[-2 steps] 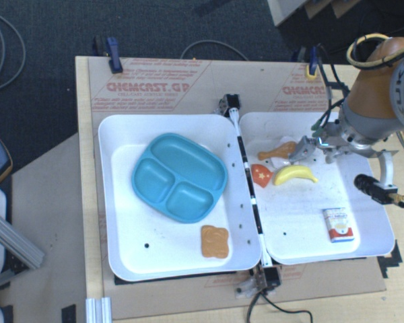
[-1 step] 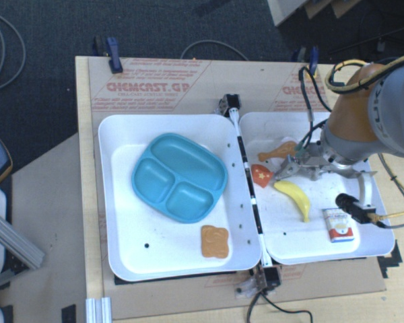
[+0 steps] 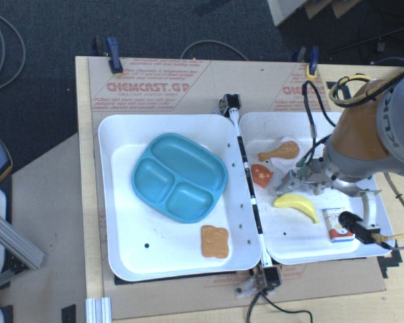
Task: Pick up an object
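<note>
Toast [image 3: 215,241] low centre, left bin [image 3: 114,180]. Carton [image 3: 334,224] lower right, right bin [image 3: 310,251]. Banana [image 3: 297,205] above it; gripper [image 3: 291,180] just over banana, beside tomato [image 3: 260,174], grip unclear. Blue plate [image 3: 180,176] centre-left. Drumstick [image 3: 280,152] farthest.

Two shallow white plastic bins [image 3: 114,180] sat on a pale brown board [image 3: 87,180] printed with red lettering. A sky-blue divided plate [image 3: 180,177] lay beside an orange-brown toast slice [image 3: 215,241]. There was a yellow banana [image 3: 297,205], a tan drumstick [image 3: 280,152], a red-orange strawberry piece [image 3: 260,175] and a small red-and-white carton [image 3: 336,225]. The grey arm [image 3: 397,123] wore an orange band [image 3: 360,130].
</note>
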Robot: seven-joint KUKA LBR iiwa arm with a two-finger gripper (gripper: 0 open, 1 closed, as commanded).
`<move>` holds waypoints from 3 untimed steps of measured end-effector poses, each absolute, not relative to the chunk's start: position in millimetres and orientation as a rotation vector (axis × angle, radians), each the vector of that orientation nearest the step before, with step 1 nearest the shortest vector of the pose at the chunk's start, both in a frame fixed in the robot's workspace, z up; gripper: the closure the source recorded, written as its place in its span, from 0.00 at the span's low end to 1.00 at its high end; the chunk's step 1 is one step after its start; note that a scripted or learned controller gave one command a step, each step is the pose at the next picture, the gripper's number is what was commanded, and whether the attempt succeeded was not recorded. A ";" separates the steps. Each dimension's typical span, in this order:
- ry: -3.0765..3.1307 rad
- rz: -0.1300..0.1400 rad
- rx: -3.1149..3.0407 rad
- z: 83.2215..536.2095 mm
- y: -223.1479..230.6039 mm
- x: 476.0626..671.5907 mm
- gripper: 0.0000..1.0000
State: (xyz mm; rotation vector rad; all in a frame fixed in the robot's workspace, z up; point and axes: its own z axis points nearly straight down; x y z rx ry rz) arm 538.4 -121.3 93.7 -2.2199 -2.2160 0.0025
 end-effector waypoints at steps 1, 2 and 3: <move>-2.218 0.002 -2.217 93.1 -96.1 506.4 0.00; -2.220 -0.001 -2.222 103.2 -97.1 508.3 1.00; -2.219 0.000 -2.222 102.7 -97.1 507.9 0.00</move>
